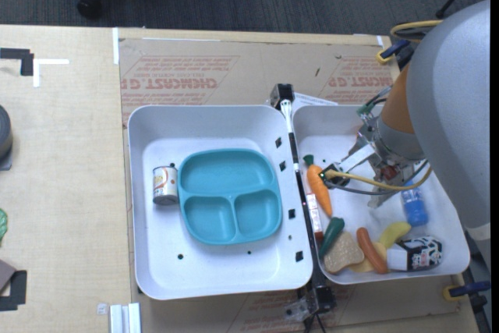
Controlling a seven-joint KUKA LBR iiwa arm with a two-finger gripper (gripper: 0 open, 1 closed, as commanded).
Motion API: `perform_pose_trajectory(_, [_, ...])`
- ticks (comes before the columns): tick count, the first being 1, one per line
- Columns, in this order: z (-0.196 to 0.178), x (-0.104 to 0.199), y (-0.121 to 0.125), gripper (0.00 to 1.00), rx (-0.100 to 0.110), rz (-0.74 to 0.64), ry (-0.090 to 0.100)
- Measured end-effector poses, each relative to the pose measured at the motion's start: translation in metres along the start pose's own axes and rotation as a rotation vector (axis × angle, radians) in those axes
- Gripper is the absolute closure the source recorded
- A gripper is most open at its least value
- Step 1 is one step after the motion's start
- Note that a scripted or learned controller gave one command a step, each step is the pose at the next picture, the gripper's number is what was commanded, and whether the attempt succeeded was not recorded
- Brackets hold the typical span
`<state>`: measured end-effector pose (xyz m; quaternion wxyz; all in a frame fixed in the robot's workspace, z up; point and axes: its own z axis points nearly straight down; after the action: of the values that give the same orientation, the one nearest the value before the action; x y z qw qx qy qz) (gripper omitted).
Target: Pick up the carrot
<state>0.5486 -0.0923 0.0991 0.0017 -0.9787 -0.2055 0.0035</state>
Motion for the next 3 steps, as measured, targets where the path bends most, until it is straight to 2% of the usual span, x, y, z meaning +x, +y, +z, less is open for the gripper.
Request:
perform_pose_trajectory(1, [-0.092,0.057,-0.097,0.0,-0.003,0.021,0.003])
perform_pose_trajectory(2, [-0.091,0.013,-0.102,0.0,-0.002,0.154,0.0])
perform_pose_trajectory(3, [-0.091,-0.027,-0.118,0.0,-0.001,0.214,0.001])
